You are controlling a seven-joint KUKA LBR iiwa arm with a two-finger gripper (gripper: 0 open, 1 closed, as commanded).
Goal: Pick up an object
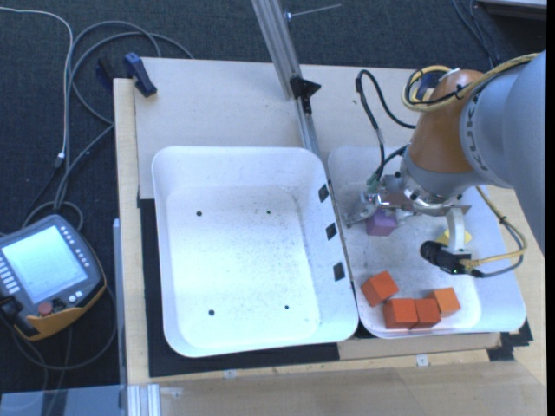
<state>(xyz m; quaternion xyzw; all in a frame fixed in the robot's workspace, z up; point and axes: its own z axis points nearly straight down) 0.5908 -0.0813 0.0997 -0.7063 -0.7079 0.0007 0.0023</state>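
Nearest the camera, at about five o'clock in the frame, a cluster of orange blocks is lying along the front edge of the right bin, untouched. Just beyond, around three o'clock, the gripper is sitting low in that bin, right at a purple block; whether the jaws are open, closed or actually pinching the block I cannot tell, since the wrist is covering them. The block seems to be resting at bin level, so the pick is looking, at best, mid-attempt: the approach is done, and a confirmed grasp and lift are remaining. The left bin is occupying the centre. The bench is stretching toward twelve o'clock, with dark carpet around it and a teach pendant lying at nine o'clock.
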